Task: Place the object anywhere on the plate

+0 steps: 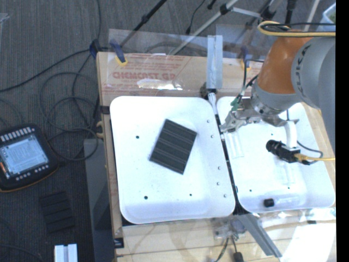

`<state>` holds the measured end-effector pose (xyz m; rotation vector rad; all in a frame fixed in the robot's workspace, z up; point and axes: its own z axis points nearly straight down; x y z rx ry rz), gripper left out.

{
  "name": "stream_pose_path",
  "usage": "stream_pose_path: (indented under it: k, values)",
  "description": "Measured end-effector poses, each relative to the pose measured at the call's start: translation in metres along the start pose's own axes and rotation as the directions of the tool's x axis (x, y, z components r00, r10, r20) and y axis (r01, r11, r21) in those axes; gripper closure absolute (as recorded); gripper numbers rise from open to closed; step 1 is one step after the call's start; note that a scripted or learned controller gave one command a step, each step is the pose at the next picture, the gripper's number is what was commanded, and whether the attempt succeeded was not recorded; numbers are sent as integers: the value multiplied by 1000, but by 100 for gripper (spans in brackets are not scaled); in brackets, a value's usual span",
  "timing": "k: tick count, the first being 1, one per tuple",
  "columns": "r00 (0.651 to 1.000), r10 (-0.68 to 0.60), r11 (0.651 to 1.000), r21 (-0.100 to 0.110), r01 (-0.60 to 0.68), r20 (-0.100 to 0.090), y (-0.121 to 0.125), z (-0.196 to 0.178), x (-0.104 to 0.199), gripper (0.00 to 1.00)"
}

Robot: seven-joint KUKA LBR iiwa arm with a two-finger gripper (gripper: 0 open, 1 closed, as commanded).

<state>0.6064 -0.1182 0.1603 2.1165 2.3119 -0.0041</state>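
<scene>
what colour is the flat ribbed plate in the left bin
Dark grey to black, with fine parallel ridges, seen plainly in the camera view: the plate.

On the worktop [163, 75] two bins sit side by side. The plate [173, 146] lies tilted in the middle of the left bin [131, 195]. The pincer [232, 121] hangs over the right bin [305, 195], at its ten o'clock corner.

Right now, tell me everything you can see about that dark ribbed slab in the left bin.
The dark slab is a flat rectangular piece, charcoal to black, with parallel ridges running along its length; it looks like rubber or plastic. It lies flat on the floor of the left bin, near the middle, turned at a slant to the bin's walls. Nothing touches it but the bin floor. The pincer sits apart from it, over the right bin.
</scene>
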Motion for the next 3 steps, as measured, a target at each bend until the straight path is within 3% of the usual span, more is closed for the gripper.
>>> stream_pose_path:
  k: [1,2,3]
  values:
    - [955,-297,955,1,297,-8,22,-23,76,100]
    - [925,-380,925,1,380,-7,47,-23,136,100]
    - [925,-380,925,1,380,-8,47,-24,136,0]
